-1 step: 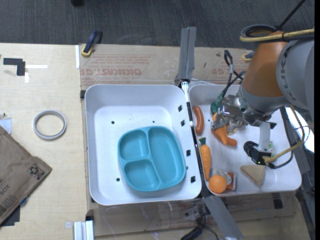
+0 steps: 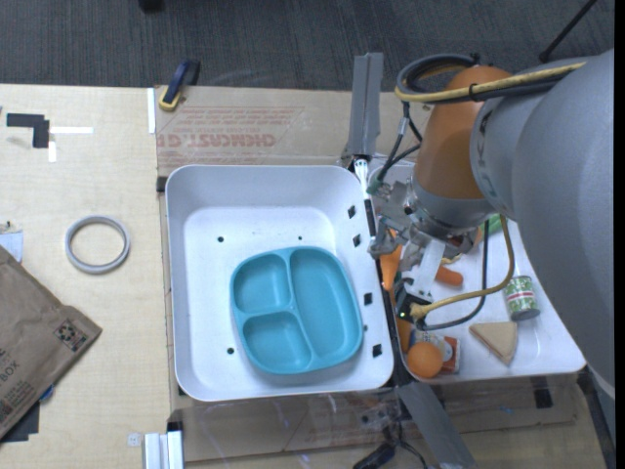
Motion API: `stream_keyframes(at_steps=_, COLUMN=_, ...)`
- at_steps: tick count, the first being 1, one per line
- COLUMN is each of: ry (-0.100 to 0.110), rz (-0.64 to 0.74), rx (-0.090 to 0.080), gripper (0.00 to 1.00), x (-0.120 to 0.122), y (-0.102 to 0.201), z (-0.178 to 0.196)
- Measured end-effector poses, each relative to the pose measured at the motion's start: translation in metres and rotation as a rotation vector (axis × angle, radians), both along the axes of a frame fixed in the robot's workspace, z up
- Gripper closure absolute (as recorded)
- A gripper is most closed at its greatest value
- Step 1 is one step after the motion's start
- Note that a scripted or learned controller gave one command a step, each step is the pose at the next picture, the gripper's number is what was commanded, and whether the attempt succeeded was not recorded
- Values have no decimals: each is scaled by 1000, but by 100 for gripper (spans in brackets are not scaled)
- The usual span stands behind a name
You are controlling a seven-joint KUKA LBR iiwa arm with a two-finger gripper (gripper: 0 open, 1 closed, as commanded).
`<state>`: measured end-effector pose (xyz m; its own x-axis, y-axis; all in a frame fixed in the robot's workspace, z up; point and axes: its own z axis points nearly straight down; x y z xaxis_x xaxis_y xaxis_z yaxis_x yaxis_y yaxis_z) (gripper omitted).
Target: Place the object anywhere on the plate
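Carrot [image 2: 447, 277], orange, lies in the right bin [image 2: 552, 355] at centre right of the frame, just beside the gripper [image 2: 418, 274]; whether the jaws are released or clenched I cannot tell. Left of it, the blue three-section plate [image 2: 293, 308] rests in the left bin [image 2: 195, 262].

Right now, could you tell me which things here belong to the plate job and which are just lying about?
For the job:
- plate, in the left bin
- right bin's items: carrot, orange, can, wedge
- tool, down in the right bin

Lying about:
- tape ring
- cardboard box
- blue clip
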<state>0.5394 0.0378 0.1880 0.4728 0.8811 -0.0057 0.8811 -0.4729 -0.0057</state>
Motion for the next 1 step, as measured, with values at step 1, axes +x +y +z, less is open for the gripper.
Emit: stream_keyframes(at_steps=1, ry=1, rz=178, rx=1, gripper=100, x=-24, y=43, z=0)
